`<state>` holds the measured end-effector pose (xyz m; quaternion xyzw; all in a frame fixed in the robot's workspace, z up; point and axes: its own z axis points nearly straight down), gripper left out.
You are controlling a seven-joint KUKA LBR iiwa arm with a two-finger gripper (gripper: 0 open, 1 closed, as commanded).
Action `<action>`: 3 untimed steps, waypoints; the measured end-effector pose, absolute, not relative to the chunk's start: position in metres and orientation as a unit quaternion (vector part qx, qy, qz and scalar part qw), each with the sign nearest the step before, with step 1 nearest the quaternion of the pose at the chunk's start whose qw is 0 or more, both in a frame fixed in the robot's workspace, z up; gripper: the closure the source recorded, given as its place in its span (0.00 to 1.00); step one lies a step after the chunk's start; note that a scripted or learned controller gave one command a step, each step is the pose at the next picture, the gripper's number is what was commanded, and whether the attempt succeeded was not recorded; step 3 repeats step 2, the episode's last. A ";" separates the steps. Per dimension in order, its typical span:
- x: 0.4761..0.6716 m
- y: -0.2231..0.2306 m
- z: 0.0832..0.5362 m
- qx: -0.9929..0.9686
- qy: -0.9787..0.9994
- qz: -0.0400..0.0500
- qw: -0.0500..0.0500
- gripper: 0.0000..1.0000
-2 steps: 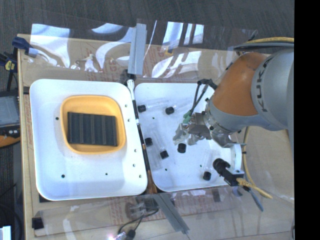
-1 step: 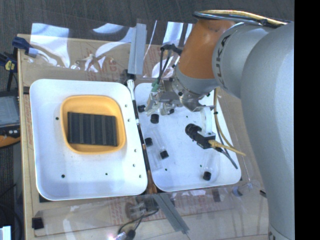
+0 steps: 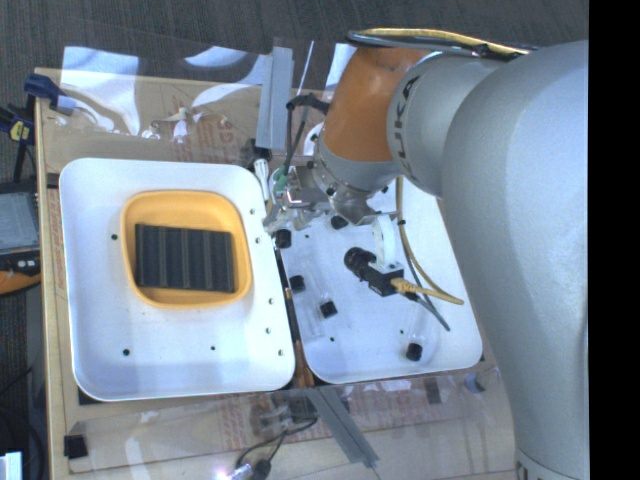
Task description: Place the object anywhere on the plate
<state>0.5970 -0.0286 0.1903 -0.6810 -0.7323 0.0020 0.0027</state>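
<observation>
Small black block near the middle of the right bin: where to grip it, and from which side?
Probably best from straight above, closing across two opposite flat sides of the small black block. It lies low and alone on the floor of the right bin, with bare white all round it, so no side approach is needed. It is too small here to tell which pair of sides is narrower.

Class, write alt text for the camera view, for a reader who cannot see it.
A dark ridged block lies on a yellow plate in the left white bin. The grey arm reaches over the right bin, its gripper near the bins' shared edge.
</observation>
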 end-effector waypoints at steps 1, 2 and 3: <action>0.597 0.029 0.190 -0.586 -0.810 0.003 0.004 1.00; 0.597 0.028 0.190 -0.586 -0.810 0.003 0.003 0.00; 0.597 0.028 0.190 -0.586 -0.810 0.003 0.003 0.00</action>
